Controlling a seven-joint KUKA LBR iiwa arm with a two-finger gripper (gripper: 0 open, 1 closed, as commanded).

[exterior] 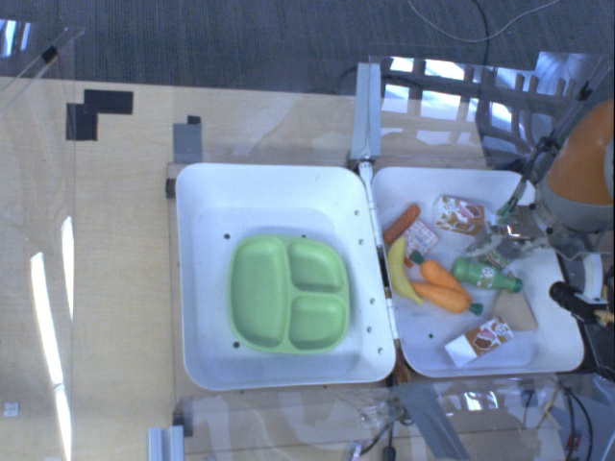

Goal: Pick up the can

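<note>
On my screen I count two white bins side by side. Left bin (192, 257): one green divided plate (288, 294), lying flat near the middle. Right bin (567, 353): a hot dog (402, 224) near the top left; a yellow banana (401, 275) along the left wall; two carrots (444, 286) just beside the banana; a green bottle (486, 275) lying on its side, touching the carrots' right end; one small carton (459, 215) at the top, another carton (483, 339) near the front wall. The can I cannot pick out among these. Gripper (509, 230): low over the right bin's upper right, above the bottle; I cannot tell its opening.
</note>
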